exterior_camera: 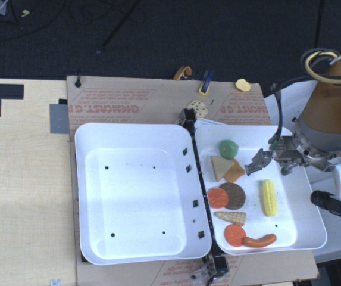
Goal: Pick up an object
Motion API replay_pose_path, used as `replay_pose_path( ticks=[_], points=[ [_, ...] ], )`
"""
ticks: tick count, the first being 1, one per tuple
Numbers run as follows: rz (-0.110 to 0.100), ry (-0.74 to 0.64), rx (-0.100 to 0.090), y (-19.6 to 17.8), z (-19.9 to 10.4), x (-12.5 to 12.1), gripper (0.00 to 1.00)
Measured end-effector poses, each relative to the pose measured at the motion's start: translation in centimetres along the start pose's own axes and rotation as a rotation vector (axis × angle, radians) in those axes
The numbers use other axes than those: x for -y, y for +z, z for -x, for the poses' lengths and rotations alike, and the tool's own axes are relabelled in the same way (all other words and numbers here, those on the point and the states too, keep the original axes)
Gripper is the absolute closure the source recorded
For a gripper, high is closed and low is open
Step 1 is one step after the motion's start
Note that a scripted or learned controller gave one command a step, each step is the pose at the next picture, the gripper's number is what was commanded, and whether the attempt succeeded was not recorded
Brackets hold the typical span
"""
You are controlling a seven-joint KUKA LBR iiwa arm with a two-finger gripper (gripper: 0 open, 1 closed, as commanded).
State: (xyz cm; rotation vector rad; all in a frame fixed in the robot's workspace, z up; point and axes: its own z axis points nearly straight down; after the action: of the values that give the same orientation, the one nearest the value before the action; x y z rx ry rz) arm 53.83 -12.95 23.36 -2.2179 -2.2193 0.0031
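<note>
Sausage (pixel 259 241), corn (pixel 269 197) lie in right bin (pixel 313 225).

bins (pixel 134 137): glossy white plastic | board (pixel 128 100): matt brown cardboard | bench (pixel 21 177): pale wood

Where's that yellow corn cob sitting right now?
The corn cob lies in the right-hand bin, toward its right side, just below the claw and to the right of the dark brown disc.
</note>
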Motion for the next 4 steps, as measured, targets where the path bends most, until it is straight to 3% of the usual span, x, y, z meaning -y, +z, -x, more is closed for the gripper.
replay_pose_path(
  ticks=[1,2,3,4],
  points=[
    [-0.008,-0.001,-0.002,12.9,0.2,-1.1,0.0],
    [-0.002,0.008,-0.001,11.2,0.5,-1.2,1.0],
    [-0.002,0.01,-0.001,11.2,0.5,-1.2,0.0],
    [0.003,-0.002,0.0,14.8,-3.2,-5.4,0.0]
  ],
)
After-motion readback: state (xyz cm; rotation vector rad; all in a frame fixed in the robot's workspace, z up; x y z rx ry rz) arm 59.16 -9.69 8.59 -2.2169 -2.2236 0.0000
